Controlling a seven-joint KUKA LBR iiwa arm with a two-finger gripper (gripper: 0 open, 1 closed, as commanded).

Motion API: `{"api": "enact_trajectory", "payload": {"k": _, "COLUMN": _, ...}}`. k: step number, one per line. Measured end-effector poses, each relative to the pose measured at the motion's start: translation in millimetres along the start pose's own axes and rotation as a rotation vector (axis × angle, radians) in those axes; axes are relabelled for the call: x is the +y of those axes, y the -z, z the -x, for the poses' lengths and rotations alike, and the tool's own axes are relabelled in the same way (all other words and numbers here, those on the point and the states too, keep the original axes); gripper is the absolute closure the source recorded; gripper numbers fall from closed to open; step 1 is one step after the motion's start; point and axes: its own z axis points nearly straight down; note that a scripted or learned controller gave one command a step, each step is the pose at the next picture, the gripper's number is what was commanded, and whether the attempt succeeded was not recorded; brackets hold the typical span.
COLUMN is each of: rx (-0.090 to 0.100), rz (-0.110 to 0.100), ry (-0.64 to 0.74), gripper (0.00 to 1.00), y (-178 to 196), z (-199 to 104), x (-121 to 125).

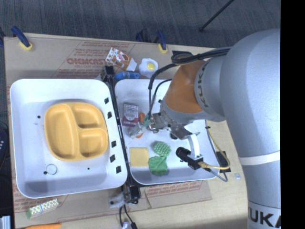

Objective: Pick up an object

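Fingers cannot be made out, so I cannot tell whether they stand wide or narrow: the gripper point(151, 123) is buried under the grey arm point(248, 109) and its orange band point(183, 92), low over the right bin point(200, 173).

By my judgement the step in hand is the reach down onto a pick, with nothing shown as held. The left bin point(24, 128) carries only a yellow divided tray point(76, 130), well apart at nine o'clock from the gripper.

Likely targets lie in the right bin. A clear wrapped packet point(130, 113) sits just beside the gripper at nine o'clock, nearest of all. A yellow square block point(138, 156) lies at six o'clock, a green lump point(158, 166) at five o'clock, and a small green dotted piece point(162, 149) between lump and gripper.

Next, the move calls for closing on the packet and lifting straight, without snagging the bin wall.
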Motion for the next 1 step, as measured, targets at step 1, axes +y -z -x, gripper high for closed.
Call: {"api": "enact_trajectory", "payload": {"k": 1, "rx": 0.001, "rz": 0.000, "ry": 0.080, "gripper": 0.00, "y": -0.6, "z": -9.8, "x": -76.4}}
